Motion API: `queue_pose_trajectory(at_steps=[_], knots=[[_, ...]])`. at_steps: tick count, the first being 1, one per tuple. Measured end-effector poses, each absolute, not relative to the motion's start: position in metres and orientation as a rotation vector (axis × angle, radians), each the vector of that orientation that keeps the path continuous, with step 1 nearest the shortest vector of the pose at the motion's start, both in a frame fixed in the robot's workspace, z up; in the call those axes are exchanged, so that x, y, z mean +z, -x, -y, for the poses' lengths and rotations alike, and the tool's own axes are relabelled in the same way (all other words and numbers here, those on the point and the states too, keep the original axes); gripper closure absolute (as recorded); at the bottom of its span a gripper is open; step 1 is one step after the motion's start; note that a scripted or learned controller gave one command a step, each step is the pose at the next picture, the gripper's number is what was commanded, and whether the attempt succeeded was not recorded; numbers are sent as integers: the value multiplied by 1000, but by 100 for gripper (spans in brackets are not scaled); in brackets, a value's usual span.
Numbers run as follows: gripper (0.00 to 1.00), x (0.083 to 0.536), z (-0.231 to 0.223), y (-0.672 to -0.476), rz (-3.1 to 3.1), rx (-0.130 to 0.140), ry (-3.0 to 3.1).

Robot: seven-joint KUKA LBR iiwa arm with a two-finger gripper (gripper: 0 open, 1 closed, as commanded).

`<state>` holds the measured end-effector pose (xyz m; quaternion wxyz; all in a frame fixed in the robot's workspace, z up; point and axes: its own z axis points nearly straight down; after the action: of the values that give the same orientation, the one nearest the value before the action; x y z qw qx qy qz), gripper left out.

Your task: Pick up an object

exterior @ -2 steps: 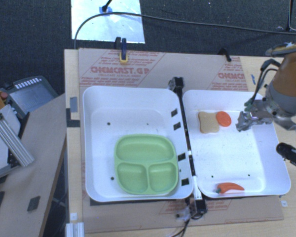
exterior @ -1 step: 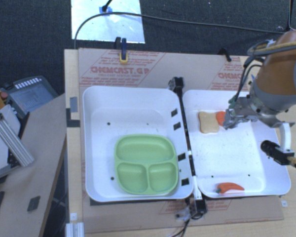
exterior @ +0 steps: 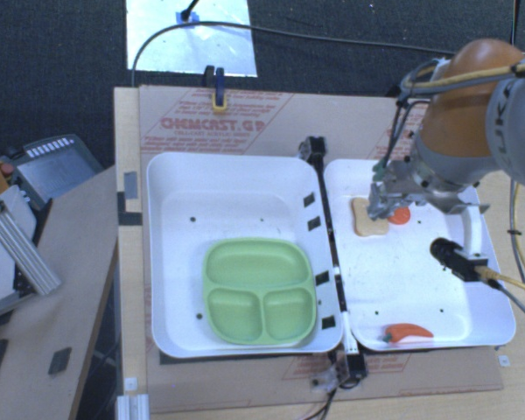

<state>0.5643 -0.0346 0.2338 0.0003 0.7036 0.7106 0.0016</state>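
Tan object lies flat near the back of the right bin, touching a small red-orange piece. Gripper sits right over it; can't tell its finger spread. An orange pepper is up front, green tray in the left bin.

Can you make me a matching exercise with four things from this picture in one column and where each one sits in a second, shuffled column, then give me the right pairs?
Things:
1. green plate
2. orange pepper
3. tan piece
4. gripper

Places:
A. near the front edge of the right bin
B. low over the tan piece, toward the back of the right bin
C. in the front half of the left bin
D. on the right bin's floor under the gripper, beside a small red thing

Pairs: 1-C, 2-A, 3-D, 4-B
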Motion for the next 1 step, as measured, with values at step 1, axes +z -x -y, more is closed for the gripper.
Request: queue_pose_trajectory(at_steps=[1], knots=[[100, 227, -15, -577, -2232, 4, -2211]])
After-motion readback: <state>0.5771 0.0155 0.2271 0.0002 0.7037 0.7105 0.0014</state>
